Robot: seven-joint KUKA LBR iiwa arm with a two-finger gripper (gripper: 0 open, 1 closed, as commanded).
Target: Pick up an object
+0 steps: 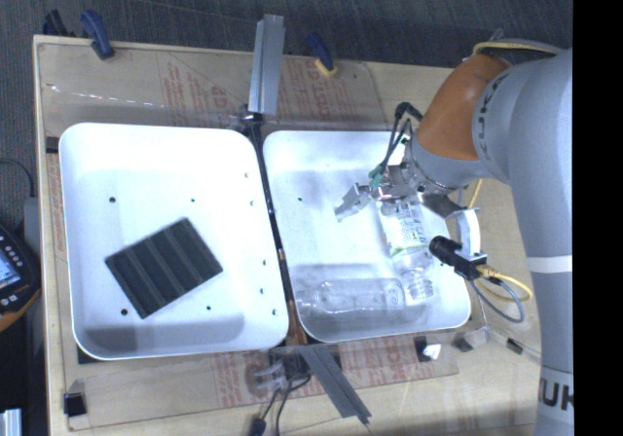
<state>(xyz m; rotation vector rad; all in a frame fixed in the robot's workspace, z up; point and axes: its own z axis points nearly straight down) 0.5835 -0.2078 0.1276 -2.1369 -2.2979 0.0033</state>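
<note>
Two white bins are sitting side by side on the bench. Faint red printing is showing on the bench surface, too blurred to read, and the bottle label is illegible too. The left bin is holding a dark ribbed panel, lying flat. The right bin is carrying a clear labelled bottle near its right wall and another clear bottle along the near edge. The jaws are hovering just beside the labelled bottle's upper end; whether they are gripping anything, I cannot tell.
</note>
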